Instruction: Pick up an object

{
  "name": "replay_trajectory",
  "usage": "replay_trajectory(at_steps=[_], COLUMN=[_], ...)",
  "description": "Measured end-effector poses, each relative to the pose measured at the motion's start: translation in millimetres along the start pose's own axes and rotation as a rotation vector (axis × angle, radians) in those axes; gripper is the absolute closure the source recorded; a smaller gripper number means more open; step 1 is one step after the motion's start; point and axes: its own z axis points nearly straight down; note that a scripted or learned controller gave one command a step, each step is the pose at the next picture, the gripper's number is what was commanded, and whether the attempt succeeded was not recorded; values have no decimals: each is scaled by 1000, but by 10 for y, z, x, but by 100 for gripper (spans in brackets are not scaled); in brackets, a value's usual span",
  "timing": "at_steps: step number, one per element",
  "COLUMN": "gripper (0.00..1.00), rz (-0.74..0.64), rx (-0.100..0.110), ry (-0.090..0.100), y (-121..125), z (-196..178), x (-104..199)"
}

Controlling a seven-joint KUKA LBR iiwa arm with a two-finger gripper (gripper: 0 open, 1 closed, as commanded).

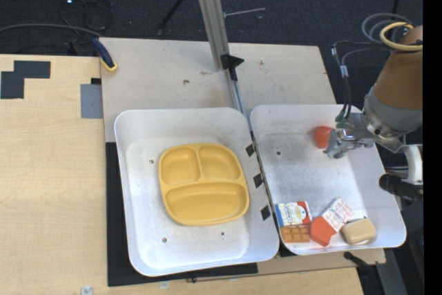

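In the right bin (311,176) a small red-orange ball-like object (322,135) lies near the far right side. My gripper (338,146) hangs right beside it, just to its right, low over the bin. Along the bin's near edge lie a picture card (292,212), a brown waffle-like piece (296,234), a red block (322,231), a red-and-white packet (337,214) and a tan bread-like piece (358,231). Nothing shows between the fingers.
The left bin (138,148) holds a yellow divided plate (203,183). An upright aluminium post (213,17) stands behind the bins. The arm's orange band (404,76) rises at the right. A wooden bench surface (48,169) lies to the left.
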Motion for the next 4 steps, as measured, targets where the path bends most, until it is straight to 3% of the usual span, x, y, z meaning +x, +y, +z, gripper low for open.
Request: replay_trajectory(at_steps=[1,4], gripper=[100,100], rz=[-1,-4], rx=[1,4], ry=[0,2], y=[6,575], z=[-391,-382], x=[-9,1699])
